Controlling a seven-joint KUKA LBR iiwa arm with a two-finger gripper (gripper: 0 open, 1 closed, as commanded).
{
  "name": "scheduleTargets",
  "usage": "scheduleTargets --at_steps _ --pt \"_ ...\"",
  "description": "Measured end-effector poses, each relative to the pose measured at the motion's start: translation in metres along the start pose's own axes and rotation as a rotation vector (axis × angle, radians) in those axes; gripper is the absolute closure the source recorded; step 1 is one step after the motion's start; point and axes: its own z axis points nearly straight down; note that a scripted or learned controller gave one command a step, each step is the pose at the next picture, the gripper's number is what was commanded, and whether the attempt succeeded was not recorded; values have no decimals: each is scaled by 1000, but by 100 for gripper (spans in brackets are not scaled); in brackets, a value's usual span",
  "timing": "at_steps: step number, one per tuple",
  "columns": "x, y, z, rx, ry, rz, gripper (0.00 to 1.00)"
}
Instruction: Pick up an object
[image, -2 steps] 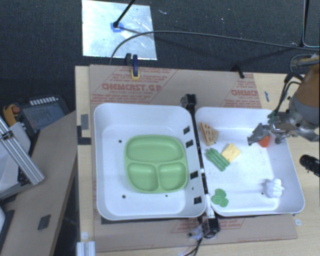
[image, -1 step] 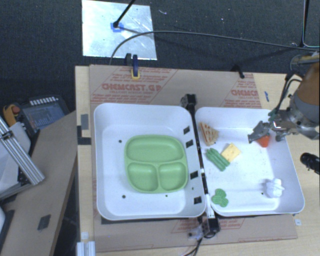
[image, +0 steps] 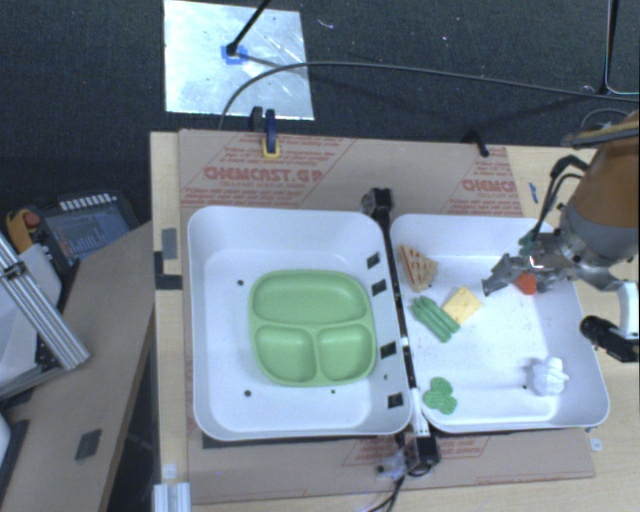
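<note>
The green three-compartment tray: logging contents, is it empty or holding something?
Empty: the green three-compartment plastic tray shows bare compartments in the left white bin.

High slanted view over both bins (image: 300, 225)

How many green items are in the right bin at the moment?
2. A long green piece lies near the bin's left wall, beside the yellow block. A round green piece sits by the front-left corner. The arm could be hiding more at the right.
</note>
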Motion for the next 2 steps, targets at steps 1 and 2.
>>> scheduleTargets --at_steps 1,2 --pt "3 7 44 0 0 -1 0" --pt "3 7 96 0 0 0 0"
